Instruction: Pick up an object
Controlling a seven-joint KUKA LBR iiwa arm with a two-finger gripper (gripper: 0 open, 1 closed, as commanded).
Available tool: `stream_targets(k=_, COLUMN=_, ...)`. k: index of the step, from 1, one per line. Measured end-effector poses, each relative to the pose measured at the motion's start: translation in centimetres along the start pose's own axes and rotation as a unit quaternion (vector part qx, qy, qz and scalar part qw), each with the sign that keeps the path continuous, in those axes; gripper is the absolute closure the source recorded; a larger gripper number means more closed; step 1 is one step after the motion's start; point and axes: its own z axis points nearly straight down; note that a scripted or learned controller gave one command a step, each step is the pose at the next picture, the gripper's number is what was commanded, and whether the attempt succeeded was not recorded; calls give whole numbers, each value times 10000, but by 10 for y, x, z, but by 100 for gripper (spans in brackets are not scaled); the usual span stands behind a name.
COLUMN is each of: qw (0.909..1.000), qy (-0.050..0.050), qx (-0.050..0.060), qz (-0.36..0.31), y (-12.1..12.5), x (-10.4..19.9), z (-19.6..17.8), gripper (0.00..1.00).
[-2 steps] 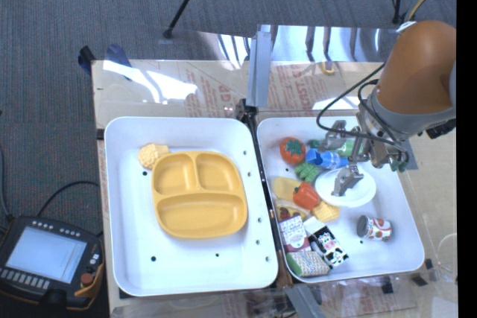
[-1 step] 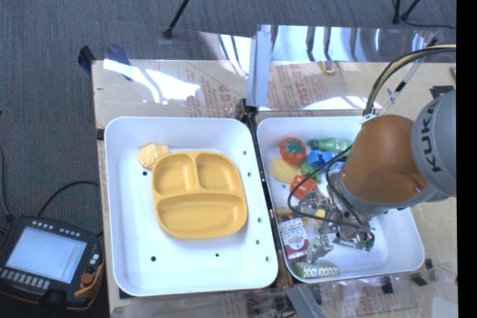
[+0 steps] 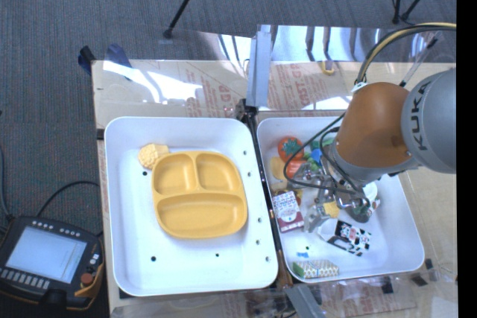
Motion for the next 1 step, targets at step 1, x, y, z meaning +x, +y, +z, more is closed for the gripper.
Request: stream_targets(k=1, qw=9830, qy=9, qx=1, qz=1835, y=-5, x=-46, z=1, gripper=0)
